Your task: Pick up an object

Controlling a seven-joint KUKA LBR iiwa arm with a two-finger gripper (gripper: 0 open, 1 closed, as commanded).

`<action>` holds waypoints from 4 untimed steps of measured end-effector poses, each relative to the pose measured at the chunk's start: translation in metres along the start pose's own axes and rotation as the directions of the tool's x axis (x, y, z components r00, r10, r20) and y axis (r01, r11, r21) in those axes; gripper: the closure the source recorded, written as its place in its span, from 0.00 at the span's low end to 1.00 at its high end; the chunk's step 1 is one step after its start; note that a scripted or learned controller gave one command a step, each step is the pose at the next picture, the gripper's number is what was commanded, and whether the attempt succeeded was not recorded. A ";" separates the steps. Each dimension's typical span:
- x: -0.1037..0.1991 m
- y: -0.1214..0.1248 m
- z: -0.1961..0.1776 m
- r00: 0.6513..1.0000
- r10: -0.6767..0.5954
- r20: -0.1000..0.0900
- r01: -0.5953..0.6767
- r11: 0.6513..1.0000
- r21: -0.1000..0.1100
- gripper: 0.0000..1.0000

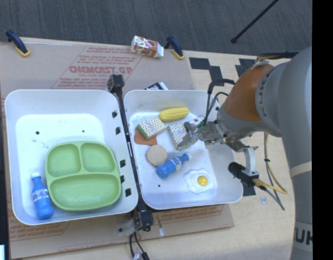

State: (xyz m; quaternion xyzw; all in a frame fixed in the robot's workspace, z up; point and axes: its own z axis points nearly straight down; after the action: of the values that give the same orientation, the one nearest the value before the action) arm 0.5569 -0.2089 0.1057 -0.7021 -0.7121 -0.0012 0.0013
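While my tool [189, 136] sits low in the right bin [223, 191], its tip is right at the silvery patterned packet [177, 135] lying in the middle of that bin, and that packet looks like my target. Whether the tool is wide, narrow or already closed on the packet I cannot tell; the wrist and cabling cover that spot.

Around the packet things are crowded. A second patterned packet [151, 127] lies just to its left on an orange-brown disc [143, 138], the yellow corn cob [173, 114] lies just beyond it on the far side, and a tan round piece [156, 155] and a small blue bottle [172, 166] lie just on its near side. A fried egg toy [199, 181] sits nearer still, toward the bin's near right corner. The left bin [14, 118] holds a green divided plate [82, 175] and another blue bottle [40, 196], well apart from my work.

My worry is the packet itself: it seems thin and flat, so I could scrape across its slick film or catch only an edge that slides out on the lift. Closing off-centre could also nudge the corn or the round piece, or drag a neighbour up with it.
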 end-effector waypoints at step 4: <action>0.032 -0.060 0.004 1.000 0.002 0.004 -0.002 1.000 0.004 1.00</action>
State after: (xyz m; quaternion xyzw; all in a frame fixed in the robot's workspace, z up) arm 0.4961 -0.1774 0.1015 -0.7028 -0.7114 0.0016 0.0016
